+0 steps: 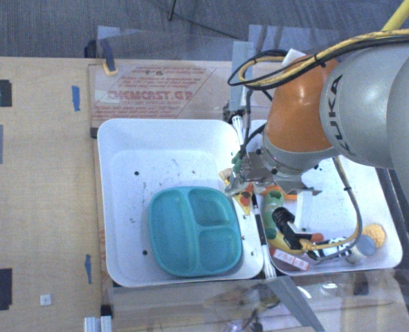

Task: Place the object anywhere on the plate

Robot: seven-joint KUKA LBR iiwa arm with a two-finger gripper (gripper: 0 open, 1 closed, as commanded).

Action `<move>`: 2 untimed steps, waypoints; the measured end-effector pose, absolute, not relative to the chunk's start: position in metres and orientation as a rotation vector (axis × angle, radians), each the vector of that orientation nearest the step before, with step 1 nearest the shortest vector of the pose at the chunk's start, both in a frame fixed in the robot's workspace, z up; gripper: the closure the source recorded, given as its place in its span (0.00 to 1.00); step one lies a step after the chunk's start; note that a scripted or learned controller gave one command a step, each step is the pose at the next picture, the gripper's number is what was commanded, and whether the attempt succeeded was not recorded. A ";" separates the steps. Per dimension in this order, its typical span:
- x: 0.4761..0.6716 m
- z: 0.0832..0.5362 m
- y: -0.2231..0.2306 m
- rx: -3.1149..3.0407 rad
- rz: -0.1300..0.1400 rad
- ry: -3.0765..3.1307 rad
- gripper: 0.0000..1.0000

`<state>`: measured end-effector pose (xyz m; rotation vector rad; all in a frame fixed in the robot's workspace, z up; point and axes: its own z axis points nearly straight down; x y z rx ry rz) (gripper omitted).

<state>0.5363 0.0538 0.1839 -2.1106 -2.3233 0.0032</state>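
Note:
A teal plate [196,231] with three compartments lies in the front half of the left white bin [121,185], and nothing rests on it. My gripper [249,184] hangs low over the divide between the two bins, just past the plate's far right corner, mostly hidden under the orange wrist. Small orange pieces [244,200] and a green piece [273,198] sit right below it at the left edge of the right bin [370,185]. I cannot make out whether any of them is held.
A round yellow waffle-like object [375,235] lies at the right bin's front right. A red and white packet [289,259] sits at its front edge. The grey arm covers most of that bin. A wooden board [152,94] lies behind the left bin.

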 end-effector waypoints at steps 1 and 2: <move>0.537 0.184 0.053 -2.113 0.002 -2.322 0.00; 0.479 0.184 0.034 -1.682 0.001 -2.650 0.00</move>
